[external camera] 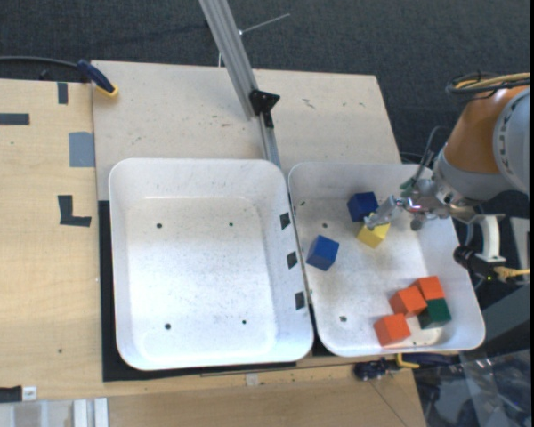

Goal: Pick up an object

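Gripper (pixel 387 212): small metal tool at the end of the grey and orange arm (pixel 485 145), low over the right bin (pixel 338 327), in its upper middle. How far it is open cannot be told at this size, nor whether anything is held.

Yellow block (pixel 373 233): just at the gripper's 7 o'clock, touching or nearly so; the likeliest pick. It sits tilted.

Dark blue cube (pixel 363 205): just at the gripper's 9 o'clock, close to the yellow block.

Lighter blue cube (pixel 322 252): further out toward 8 o'clock, standing alone.

Cluster at 5 o'clock, well apart from the tool: two orange blocks (pixel 418 296), a third orange block (pixel 392 329), a green block (pixel 437 311), packed near the bin's lower corner.

Left bin (pixel 125 185): beyond, at 9 o'clock.

Handling note: in my judgement the tool should centre squarely over the yellow block and straddle it with the dark blue cube kept outside, then close before lifting; a skewed descent could nudge the block aside.
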Controlling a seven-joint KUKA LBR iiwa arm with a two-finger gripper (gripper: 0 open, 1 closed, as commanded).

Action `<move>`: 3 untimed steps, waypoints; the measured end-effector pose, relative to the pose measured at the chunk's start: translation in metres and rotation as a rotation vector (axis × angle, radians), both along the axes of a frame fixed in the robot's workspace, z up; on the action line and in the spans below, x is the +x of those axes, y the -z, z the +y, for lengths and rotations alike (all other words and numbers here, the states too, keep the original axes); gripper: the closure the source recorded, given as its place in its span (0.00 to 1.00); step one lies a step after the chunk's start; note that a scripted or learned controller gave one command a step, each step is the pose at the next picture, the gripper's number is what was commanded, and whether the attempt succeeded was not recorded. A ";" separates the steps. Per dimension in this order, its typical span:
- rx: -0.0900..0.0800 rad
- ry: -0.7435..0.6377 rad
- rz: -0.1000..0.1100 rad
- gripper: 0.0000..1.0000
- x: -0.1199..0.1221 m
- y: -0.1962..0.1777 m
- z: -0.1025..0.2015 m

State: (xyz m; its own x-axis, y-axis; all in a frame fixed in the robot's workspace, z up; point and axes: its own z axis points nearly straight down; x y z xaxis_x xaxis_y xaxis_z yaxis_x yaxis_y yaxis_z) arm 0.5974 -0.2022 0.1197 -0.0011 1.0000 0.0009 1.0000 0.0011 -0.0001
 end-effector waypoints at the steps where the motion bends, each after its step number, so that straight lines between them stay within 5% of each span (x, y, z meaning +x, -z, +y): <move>1: -0.007 -0.001 -0.020 0.00 0.006 0.004 -0.001; 2: -0.009 -0.001 -0.026 1.00 0.008 -0.007 -0.001; 3: -0.002 -0.001 -0.003 1.00 0.006 -0.054 0.007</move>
State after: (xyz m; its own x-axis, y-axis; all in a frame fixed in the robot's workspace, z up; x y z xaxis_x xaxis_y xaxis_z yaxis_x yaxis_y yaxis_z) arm 0.6035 -0.1954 0.1738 -0.0021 1.0000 -0.0011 1.0000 0.0021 0.0031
